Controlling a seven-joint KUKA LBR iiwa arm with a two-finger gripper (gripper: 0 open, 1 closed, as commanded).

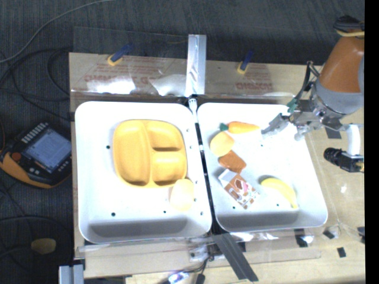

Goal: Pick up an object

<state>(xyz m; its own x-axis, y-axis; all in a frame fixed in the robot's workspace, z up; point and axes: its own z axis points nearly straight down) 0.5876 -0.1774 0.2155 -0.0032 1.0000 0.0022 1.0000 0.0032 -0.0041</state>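
Observation:
The right bin (pixel 308 176) holds several toy foods. An orange carrot with a green top (pixel 240 126) lies at the far left of it, and a yellow-orange fruit (pixel 218 142) sits just below. A brown block (pixel 232 160) and a small printed packet (pixel 240 188) lie toward the middle. A yellow banana (pixel 278 189) rests near the front. My gripper (pixel 285 129) hangs over the bin's far right part, just right of the carrot, open with nothing between its fingers.
The left bin (pixel 95 206) holds a yellow divided tray (pixel 149 151) and a pale yellow lump (pixel 182 193) by its front right corner. A metal divider (pixel 201 158) separates the bins. A handheld pendant (pixel 38 152) lies on the floor at left.

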